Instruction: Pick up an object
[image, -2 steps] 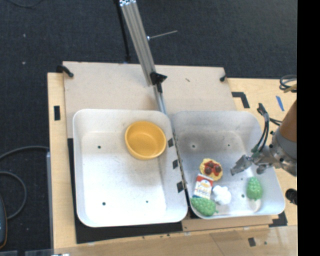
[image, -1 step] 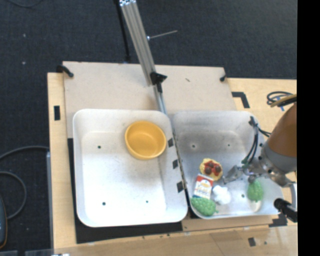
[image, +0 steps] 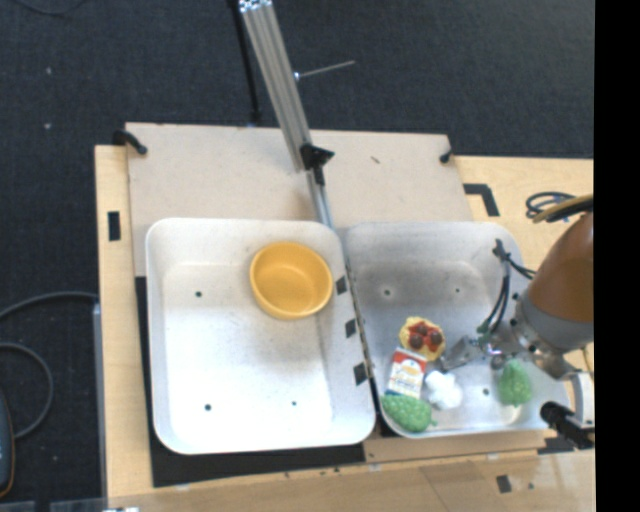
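Target candidates: small cluster in the right bin (image: 480, 250), near its front edge: round yellow piece with red spots (image: 422, 337), red-and-white packet (image: 405, 375), white lump (image: 443, 389), green lump at front-left corner (image: 406, 411), second green lump (image: 514, 383) toward the front-right.
Nearest to arm: second green lump, just beside the wrist.
Pincer: (image: 478, 350) low over the right bin, between the spotted piece and the second green lump; finger state cannot be told, nothing visibly between them.
Left bin: (image: 170, 300) holds a yellow bowl (image: 291, 279) near its rear right, well apart from the arm.
Judgement: grasp not yet made.
Advice: choose one isolated item; the second green lump stands clear of the others. Centre over it, descend straight, avoid the bin wall.
Risk: the packet, white lump and corner lump touch, so a grab there may push them.
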